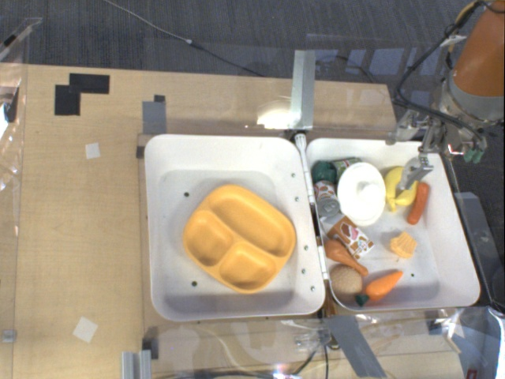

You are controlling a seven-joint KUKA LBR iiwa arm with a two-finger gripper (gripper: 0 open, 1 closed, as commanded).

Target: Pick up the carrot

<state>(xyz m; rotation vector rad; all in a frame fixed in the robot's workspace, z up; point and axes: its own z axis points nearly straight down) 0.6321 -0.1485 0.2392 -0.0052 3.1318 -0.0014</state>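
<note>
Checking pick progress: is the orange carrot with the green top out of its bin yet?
Still in. The orange carrot with the green top lies flat on the right white bin's floor near its front edge; the gripper is far from it.

A robotics lab or test cell, not a home. A pale wooden counter (79,235) carries two shallow white bins (158,235) set side by side, held in place by grey metal brackets (304,85). Black square markers (79,91) are stuck to the counter at far left. A grey and orange robot arm (477,61) with loose black cables (426,61) reaches in at far right. Toy food (371,212) fills the right bin. Dark carpet (197,14) lies beyond.
</note>
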